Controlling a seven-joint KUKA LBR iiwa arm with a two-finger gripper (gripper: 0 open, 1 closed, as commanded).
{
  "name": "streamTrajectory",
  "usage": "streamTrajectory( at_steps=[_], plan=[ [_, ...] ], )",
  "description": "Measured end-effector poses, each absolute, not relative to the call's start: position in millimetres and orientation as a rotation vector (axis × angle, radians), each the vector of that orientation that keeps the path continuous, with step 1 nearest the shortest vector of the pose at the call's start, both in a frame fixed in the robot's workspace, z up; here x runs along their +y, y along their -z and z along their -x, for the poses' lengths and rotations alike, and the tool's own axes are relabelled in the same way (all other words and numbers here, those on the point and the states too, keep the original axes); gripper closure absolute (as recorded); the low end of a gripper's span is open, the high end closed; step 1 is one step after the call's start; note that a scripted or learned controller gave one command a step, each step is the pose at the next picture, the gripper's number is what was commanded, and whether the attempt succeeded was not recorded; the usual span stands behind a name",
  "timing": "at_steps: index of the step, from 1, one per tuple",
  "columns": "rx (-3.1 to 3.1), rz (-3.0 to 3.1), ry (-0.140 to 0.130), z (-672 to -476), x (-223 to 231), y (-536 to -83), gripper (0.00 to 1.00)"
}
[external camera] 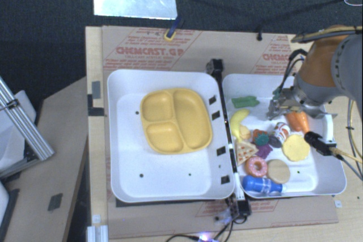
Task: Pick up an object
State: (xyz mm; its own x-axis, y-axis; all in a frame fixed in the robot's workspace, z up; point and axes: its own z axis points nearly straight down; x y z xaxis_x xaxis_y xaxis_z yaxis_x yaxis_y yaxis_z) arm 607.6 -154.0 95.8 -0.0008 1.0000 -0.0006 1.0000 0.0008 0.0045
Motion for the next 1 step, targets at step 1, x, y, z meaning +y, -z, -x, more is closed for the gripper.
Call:
streamTrajectory(
  at_steps=[1],
  plan=[
    [2.219, -2.22, -0.003, -605.4, -160.7, -141.4, 1.0]
  ],
)
